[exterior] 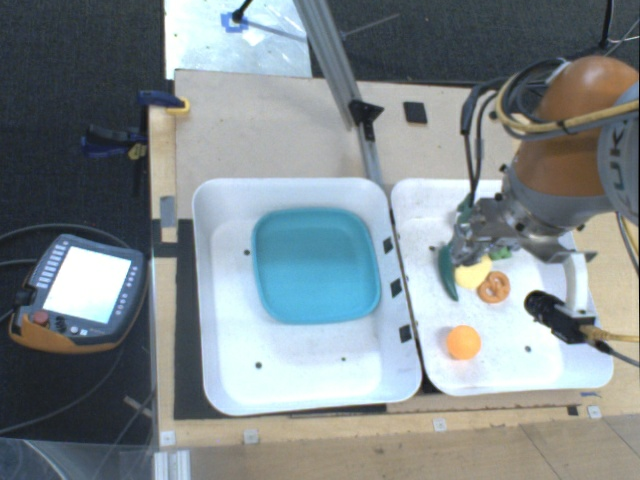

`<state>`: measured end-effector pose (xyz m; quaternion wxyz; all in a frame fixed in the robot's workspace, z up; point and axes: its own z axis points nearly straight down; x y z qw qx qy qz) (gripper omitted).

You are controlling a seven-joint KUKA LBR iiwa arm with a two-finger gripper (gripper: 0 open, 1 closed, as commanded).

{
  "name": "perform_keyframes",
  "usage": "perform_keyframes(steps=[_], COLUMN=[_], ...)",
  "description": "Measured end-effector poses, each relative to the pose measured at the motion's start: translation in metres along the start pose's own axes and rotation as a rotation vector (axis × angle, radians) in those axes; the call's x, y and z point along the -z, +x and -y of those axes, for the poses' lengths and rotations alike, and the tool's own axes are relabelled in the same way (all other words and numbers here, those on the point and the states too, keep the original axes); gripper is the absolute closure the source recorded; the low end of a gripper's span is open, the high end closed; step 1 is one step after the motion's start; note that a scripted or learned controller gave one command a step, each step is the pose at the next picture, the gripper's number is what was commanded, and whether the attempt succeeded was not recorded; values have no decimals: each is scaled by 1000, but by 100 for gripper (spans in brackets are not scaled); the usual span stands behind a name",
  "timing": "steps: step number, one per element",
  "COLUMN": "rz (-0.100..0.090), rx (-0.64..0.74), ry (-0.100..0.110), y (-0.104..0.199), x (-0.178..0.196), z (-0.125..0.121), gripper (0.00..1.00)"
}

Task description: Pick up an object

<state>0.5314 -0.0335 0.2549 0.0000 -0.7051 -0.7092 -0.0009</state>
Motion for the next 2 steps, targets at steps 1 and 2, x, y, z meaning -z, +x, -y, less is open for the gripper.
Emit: perform_keyframes(steps=[1,2], rz=[1,0], rx=[-2,-1], ry=[1,0], y=[43,89], x=[-12,-8], z=[-10,-17], gripper=[100,100])
